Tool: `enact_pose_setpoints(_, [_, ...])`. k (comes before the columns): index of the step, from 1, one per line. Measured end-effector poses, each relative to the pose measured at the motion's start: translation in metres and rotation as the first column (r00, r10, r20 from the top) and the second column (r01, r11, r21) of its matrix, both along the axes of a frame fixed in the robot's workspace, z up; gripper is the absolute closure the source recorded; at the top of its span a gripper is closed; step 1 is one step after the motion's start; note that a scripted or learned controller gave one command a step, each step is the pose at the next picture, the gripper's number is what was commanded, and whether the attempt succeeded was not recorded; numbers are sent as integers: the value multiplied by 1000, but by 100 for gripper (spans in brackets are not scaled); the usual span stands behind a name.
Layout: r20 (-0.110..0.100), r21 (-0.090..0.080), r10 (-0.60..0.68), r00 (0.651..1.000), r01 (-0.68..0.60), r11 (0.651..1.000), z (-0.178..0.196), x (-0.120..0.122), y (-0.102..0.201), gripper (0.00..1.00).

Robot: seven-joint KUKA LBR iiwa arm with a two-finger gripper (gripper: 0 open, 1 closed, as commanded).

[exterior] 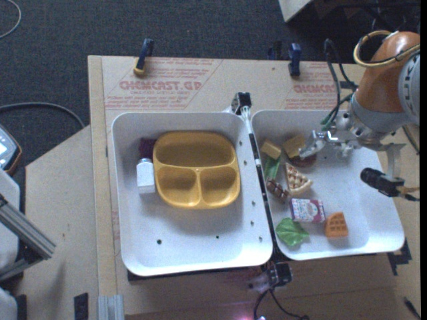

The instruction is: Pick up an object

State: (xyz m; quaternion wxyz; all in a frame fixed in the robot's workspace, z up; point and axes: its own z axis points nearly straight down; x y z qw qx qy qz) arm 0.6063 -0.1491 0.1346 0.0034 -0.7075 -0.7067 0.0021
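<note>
While reaching in from the right edge toward toy food crowded in the right bin (383, 209), gripper (313, 145) poised at frame centre-right just over a brown piece (293, 145); finger spread impossible to tell; nothing visibly held.

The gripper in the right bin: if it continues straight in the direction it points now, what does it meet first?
The gripper points toward the view's left, low over the right bin. Most likely it first meets the brown toy food piece; depth is unclear.

Arm (390, 79) cut off at right edge; hand (308, 153) tips too small to tell.
</note>
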Motion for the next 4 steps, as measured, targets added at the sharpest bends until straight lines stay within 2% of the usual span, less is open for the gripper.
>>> enact_pose_setpoints(1, [0, 0, 1, 1000, -1, 1000, -54, -1, 1, 0])
enact_pose_setpoints(2, [9, -2, 0, 1000, 0, 1000, -39, 1, 0, 100])
enact_pose_setpoints(4, [18, -5, 3, 1000, -3, 1000, 91, 9, 3, 100])
